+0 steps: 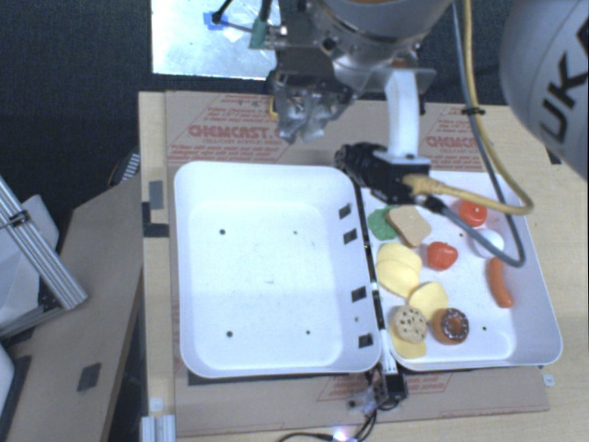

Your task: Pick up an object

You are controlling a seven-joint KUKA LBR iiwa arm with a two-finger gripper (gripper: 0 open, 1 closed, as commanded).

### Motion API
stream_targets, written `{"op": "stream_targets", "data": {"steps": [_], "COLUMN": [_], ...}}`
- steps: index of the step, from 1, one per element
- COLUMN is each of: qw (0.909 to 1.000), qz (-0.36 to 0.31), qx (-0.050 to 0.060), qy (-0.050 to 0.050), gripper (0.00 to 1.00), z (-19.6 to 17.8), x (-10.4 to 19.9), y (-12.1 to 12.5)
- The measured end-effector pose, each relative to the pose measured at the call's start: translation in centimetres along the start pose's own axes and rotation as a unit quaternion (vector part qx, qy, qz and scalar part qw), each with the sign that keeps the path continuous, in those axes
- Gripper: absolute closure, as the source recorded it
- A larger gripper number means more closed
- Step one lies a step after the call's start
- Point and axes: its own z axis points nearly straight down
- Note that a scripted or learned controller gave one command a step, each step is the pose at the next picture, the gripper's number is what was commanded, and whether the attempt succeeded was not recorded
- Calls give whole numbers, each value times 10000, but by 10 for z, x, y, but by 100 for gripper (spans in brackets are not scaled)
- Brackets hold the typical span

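Note:
My gripper [306,110] hangs high over the bench, above the far edge of the left bin [198,247] and well clear of every object. The right bin [534,325] holds the toy foods: a green piece [379,221], a bread slice [410,226], a red tomato [442,255], a red-orange piece [472,213], a white piece [492,242], an orange sausage [500,284], several yellow chips [398,270], a cookie [409,323] and a chocolate donut [451,325].
A black fitting [377,168] with a white post and yellow and grey cables reaches over the far left corner of the right bin. Black clips [359,293] line the seam between the bins. Brown cardboard [221,127] lies under both bins.

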Motion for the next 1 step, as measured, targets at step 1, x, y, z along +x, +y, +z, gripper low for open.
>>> {"op": "stream_targets", "data": {"steps": [1], "qw": [10000], "qz": [70], "qx": [7], "qy": [-23], "gripper": [100], "z": [64], "x": [-76], "y": [68]}}
